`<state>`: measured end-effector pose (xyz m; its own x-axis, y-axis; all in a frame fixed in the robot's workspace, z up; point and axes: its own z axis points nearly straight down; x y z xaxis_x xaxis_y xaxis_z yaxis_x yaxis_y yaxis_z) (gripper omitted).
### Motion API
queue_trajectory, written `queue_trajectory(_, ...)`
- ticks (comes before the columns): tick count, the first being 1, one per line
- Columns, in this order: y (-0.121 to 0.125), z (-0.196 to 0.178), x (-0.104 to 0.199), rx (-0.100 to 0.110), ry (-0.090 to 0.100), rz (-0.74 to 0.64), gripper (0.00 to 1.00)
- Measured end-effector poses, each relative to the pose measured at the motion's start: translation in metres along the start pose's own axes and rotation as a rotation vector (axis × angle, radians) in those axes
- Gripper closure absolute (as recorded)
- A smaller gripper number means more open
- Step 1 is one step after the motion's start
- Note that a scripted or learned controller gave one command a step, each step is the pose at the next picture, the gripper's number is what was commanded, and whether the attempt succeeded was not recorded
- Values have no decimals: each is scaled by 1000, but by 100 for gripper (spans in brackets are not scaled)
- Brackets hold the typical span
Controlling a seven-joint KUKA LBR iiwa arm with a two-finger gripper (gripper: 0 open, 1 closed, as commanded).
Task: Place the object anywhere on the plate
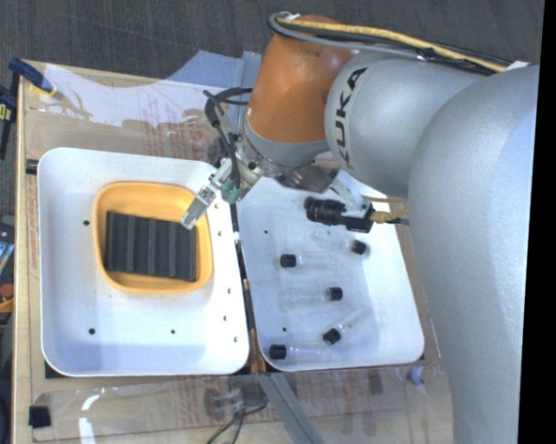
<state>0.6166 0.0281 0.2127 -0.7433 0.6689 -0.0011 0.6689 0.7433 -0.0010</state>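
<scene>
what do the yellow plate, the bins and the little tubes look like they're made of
Yellow plate: likely matte plastic, with an even colour and soft rounded rim; its dark ribbed centre could be rubber or plastic. Bins: smooth white plastic, faintly glossy. Tubes: clear plastic or glass, see-through, with black caps.
</scene>
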Motion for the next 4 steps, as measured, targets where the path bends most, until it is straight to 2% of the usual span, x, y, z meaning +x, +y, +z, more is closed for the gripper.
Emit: queue_trajectory(4, 0, 0, 0, 0, 0, 0, 0)
